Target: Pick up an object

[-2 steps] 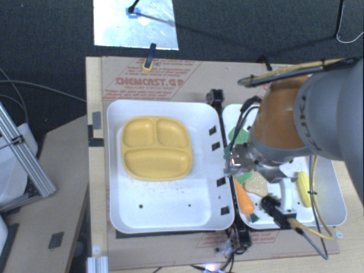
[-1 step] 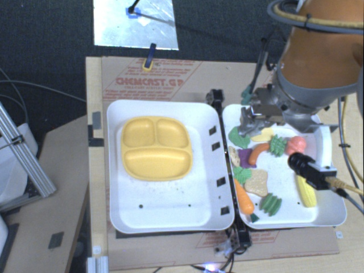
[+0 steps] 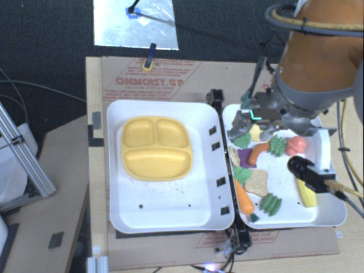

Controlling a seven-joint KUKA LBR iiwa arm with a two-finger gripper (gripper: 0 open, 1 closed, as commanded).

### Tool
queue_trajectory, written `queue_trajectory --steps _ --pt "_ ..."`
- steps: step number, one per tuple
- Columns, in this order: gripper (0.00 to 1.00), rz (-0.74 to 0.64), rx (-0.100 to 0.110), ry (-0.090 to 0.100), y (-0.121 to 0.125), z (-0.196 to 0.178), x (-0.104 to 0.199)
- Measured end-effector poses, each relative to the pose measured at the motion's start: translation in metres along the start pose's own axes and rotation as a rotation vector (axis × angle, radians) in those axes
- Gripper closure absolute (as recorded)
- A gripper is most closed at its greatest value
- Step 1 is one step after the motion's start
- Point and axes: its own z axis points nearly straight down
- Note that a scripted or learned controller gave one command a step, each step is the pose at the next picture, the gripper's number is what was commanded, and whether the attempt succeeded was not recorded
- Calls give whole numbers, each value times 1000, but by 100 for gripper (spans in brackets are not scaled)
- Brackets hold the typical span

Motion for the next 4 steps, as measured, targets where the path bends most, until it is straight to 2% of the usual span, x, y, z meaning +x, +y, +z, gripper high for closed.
queue_trajectory --steps 1,2,3,4 --pt "0 -4 17 -2 -3 155 63" --pt "0 5 11 -2 -3 248 50" --pt "0 -1 -1 1 65 309 75" --pt "0 5 -5 -1 -1 294 92"
